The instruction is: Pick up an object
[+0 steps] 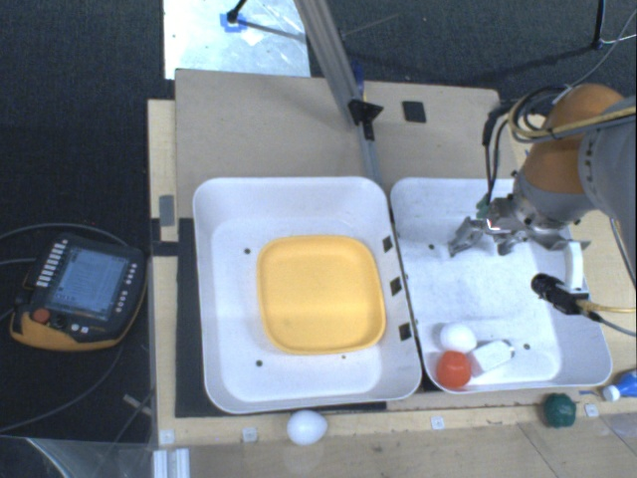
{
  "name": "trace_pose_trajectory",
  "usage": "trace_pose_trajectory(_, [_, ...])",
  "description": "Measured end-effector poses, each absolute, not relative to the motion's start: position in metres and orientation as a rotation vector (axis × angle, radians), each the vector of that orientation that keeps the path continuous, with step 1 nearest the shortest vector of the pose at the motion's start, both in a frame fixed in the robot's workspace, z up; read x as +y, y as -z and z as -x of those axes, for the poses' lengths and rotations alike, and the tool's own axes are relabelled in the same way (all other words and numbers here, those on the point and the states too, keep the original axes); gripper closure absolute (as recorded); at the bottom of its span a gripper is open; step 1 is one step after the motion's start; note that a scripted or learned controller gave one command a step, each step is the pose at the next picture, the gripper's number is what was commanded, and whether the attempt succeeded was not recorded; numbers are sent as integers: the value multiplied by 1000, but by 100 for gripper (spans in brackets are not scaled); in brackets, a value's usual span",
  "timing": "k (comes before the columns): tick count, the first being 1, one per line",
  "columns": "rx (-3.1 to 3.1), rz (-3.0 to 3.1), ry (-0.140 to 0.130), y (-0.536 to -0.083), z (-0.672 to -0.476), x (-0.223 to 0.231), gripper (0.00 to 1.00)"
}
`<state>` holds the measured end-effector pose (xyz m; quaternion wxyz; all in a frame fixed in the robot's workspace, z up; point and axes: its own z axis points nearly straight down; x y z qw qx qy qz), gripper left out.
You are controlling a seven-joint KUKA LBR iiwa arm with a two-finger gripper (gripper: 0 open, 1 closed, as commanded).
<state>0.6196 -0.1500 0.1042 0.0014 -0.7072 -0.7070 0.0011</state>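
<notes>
My gripper hangs over the upper part of the right bin, with its fingers spread open and nothing between them. Near that bin's front edge lie a white ball, a red ball and a small white block, all well below the gripper in the view. A yellow square plate lies flat in the middle of the left bin.
A white egg-shaped object lies on the bench in front of the left bin. A green ball and a blue item sit off the right bin's front corner. A teach pendant rests on the floor at left.
</notes>
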Motion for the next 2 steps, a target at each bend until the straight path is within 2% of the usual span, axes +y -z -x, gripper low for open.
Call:
trace_pose_trajectory(1, [-2222, 2221, 0, -90, -620, -150, 0])
trace_pose_trajectory(2, [-2223, 2223, 2, -102, -621, -150, 100])
